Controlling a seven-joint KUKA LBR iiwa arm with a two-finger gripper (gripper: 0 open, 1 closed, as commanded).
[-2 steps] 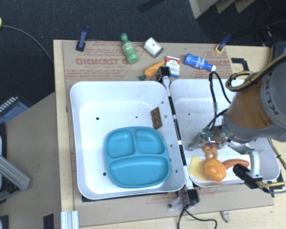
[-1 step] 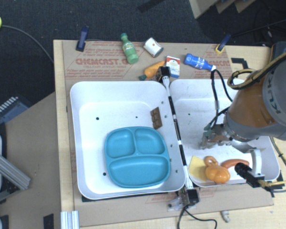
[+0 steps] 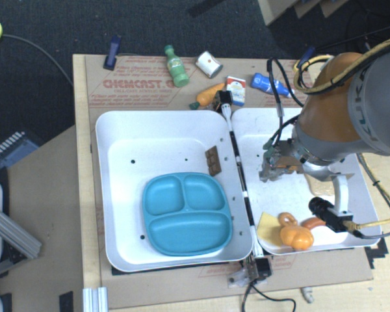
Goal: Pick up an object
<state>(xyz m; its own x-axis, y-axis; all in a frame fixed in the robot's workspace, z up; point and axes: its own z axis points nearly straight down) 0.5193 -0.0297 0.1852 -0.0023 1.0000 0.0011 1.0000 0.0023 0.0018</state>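
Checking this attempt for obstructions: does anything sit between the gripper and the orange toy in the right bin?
Nothing visible does. The gripper hangs over bare bin floor, and the orange toy lies toward the bin's near edge, beside a yellow piece.

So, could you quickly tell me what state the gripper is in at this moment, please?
Gripper: over the right bin; whether it is open or closed cannot be told, and nothing is visibly held.

Bright, even overhead light washes the two shallow white plastic bins point(image 3: 117, 142) nearly featureless, with soft glare on the blue three-compartment plastic tray point(image 3: 186, 214). Shadows are faint and short. The dark floor point(image 3: 39, 18) stays dim, and fine detail looks slightly soft throughout.
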